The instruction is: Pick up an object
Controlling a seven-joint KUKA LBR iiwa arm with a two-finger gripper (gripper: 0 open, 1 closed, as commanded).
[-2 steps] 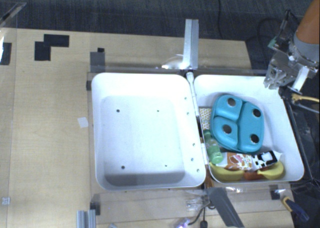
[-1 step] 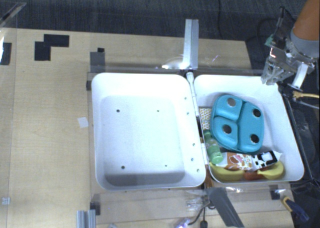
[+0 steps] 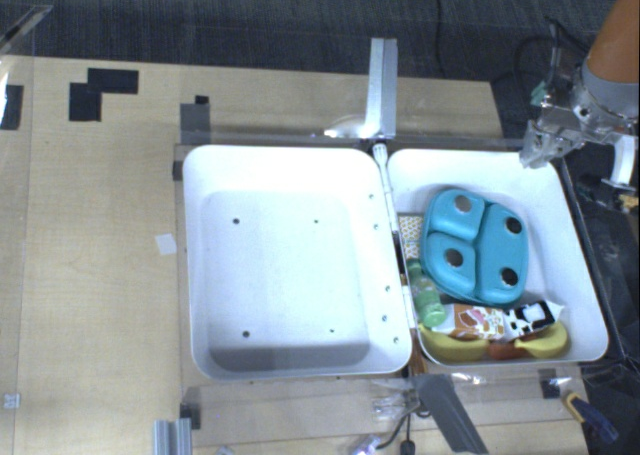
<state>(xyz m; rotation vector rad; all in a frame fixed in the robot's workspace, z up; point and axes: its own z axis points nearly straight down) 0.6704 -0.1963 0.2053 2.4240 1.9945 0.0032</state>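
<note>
1. My gripper (image 3: 545, 146) hangs over the far right corner of the right bin (image 3: 590, 288); how far my jaws stand apart I cannot tell, and I see nothing between them.
2. The blue tray (image 3: 476, 246) lies below and left of me, well apart.
3. Beyond it, farther from me, a green bottle (image 3: 428, 301), a carton (image 3: 497, 321) and a banana (image 3: 500, 347).

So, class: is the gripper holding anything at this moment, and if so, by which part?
Nothing is held. The gripper hangs over the right bin's far corner, apart from the blue tray and the other items.
</note>
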